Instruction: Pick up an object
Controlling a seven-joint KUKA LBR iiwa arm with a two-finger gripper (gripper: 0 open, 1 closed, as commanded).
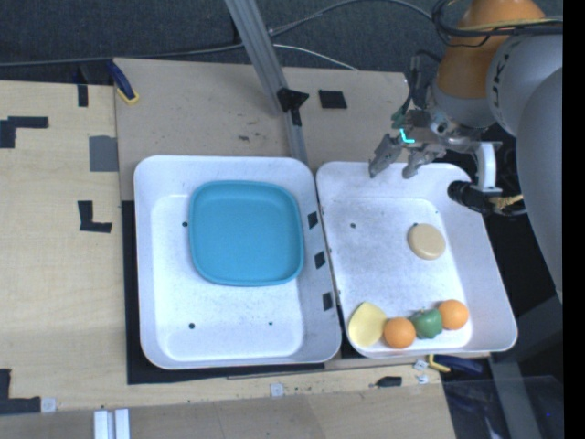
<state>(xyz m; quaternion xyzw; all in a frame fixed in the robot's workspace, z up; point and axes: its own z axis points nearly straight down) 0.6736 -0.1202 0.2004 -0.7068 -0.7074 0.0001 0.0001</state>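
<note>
Above the right bin's [475, 245] far rim, the claw [396, 165] seemingly hangs spread, holding nothing.

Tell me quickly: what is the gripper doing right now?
Two-finger gripper: open, holding nothing, above the far rim of the shallow white right bin.

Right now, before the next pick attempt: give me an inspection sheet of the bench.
Surface: wooden bench with black tape marks, bearing two white bins side by side.
Job's things: right bin holds a beige disc; along its near edge a yellow piece, an orange ball, a green item and a second orange ball.
Clutter: left bin holds a blue plate.
Grippers: gripper above the right bin's far edge, fingers spread, nothing between them.
Cables: black cables run across the dark floor behind the bench.
Surroundings: grey metal strut slanting across the bench.
</note>
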